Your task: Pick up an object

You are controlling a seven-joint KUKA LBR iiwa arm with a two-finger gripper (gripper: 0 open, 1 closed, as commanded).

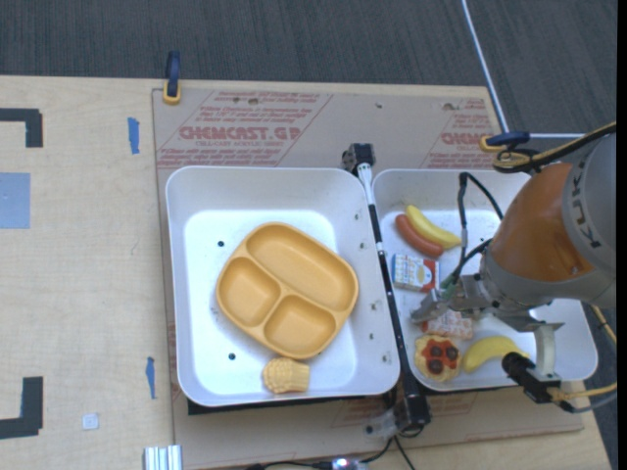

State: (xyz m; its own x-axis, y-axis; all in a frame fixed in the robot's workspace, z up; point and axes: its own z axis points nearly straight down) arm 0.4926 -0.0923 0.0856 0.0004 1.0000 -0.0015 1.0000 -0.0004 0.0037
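Yellow divided plate (286,290) in left bin (186,262), hand (438,309) over right bin (588,355)

Two bins are sitting side by side. In the left bin (186,262) a divided plate (286,290) is lying, with a corn toy (285,375) just in front of it. In the right bin (578,355) a banana (431,227) is lying behind a sausage (417,236), a carton (412,272) before them, and a pizza (437,356) beside another banana (487,351) at the front.
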